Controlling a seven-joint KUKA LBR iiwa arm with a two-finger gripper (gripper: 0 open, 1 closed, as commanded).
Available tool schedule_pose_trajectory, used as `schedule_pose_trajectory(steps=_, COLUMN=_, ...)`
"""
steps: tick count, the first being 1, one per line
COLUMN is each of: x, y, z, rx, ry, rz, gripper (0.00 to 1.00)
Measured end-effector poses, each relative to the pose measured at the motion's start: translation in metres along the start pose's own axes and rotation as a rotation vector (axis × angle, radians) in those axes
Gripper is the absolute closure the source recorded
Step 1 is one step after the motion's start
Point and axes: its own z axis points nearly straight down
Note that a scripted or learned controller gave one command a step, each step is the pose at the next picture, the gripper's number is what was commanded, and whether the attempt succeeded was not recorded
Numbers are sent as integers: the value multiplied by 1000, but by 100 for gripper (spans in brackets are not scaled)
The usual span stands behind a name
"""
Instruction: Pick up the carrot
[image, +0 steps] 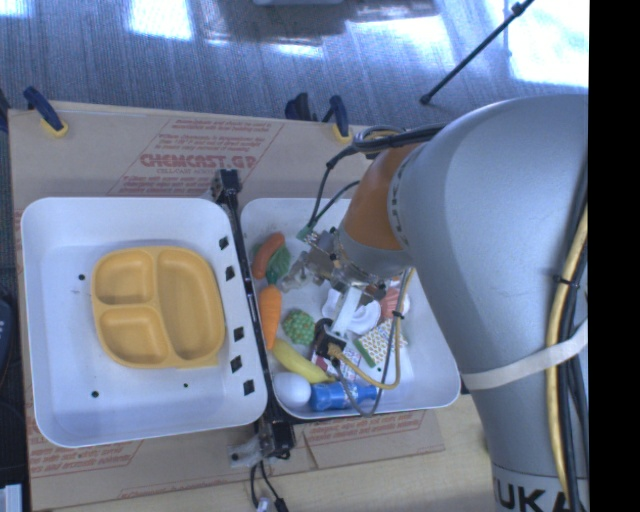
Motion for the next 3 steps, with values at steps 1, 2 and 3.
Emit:
schedule_pose_trajectory(steps=1, x=92, y=-65, z=-98, rx=2, ry=-2, rz=326, gripper=0)
schedule_pose_trajectory(steps=2, x=47, y=-47, z=-98, rx=4, ry=-3, rz=571, gripper=0)
schedule_pose_trajectory(steps=3, x=67, y=-46, z=-98, rx=0, ry=-3, rz=762, gripper=0)
